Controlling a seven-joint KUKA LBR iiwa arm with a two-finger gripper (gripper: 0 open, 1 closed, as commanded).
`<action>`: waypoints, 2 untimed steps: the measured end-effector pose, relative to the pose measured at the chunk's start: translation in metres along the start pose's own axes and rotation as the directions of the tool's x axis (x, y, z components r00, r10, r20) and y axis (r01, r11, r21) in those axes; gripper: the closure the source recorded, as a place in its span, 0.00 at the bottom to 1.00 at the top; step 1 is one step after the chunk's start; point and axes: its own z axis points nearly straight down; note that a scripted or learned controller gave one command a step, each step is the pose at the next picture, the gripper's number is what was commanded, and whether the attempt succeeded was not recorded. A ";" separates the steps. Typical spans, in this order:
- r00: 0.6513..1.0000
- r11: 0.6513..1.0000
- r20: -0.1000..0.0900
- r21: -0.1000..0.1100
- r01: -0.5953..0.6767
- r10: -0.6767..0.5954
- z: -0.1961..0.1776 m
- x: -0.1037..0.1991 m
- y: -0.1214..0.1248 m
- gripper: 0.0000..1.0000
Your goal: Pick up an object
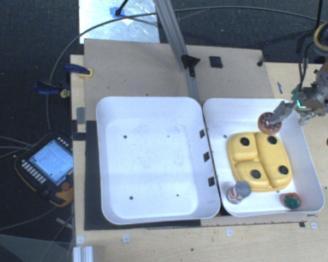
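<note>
Camera view: two white bins side by side on the bench (153, 70). Left bin (112, 201) bare white floor with a few dark dots. Right bin (311, 184) with a yellow moulded block (251, 154) in the middle, four lobes, black dots on top. Small grey-and-red object (238, 191) just beside the block's near-left corner. Green-and-orange ball (292, 201) at the near-right corner of the bin. Round brown-and-pink piece (269, 123) at the far side of the right bin, just beyond the block. Gripper (282, 111) reaching in from the right edge, tip right at the brown piece, apparently touching its upper right rim. Fingers too small and blurred here: cannot tell whether released or clenched, or whether the piece sits between them. Handheld controller (46, 165) with lit screen off the bench's left side. Blue-and-yellow clamp (76, 70) at the bench's far-left corner.
</note>
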 end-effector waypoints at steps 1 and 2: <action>1.000 1.000 0.000 -0.002 0.000 0.000 -0.001 0.000 0.000 0.00; 1.000 1.000 0.000 0.002 -0.003 0.003 0.049 -0.007 -0.007 0.00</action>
